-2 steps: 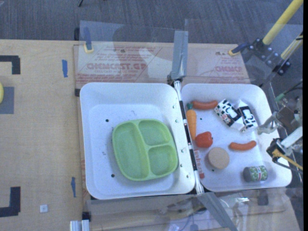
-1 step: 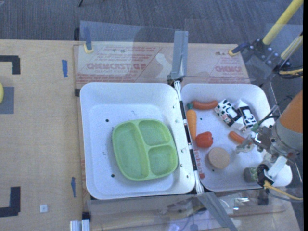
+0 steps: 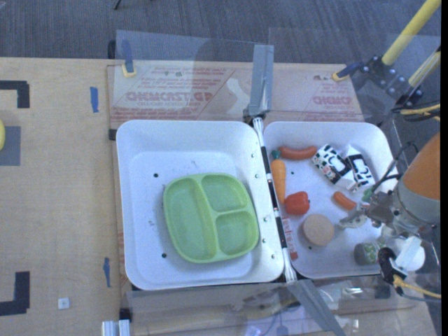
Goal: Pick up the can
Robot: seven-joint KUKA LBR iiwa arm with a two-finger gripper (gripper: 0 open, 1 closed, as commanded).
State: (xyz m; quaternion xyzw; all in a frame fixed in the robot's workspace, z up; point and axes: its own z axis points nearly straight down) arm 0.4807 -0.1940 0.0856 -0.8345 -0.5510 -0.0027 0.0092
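Can, small, dull grey-green, lay in the right bin's near corner; the hand's grip couldn't be made out.

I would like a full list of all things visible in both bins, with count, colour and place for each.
divided plate: 1, light green, left bin
left bin: 1, white
right bin: 1, white
carrot: 1, orange, right bin, by left wall
sausages: 2, orange-red, one top, one right
pepper: 1, red, centre
cartons: 2, black-and-white, upper right
round disc: 1, tan, lower middle
can: 1, grey-green, lower right corner
arm: 1, grey and orange, right edge
hand: 1, above right bin
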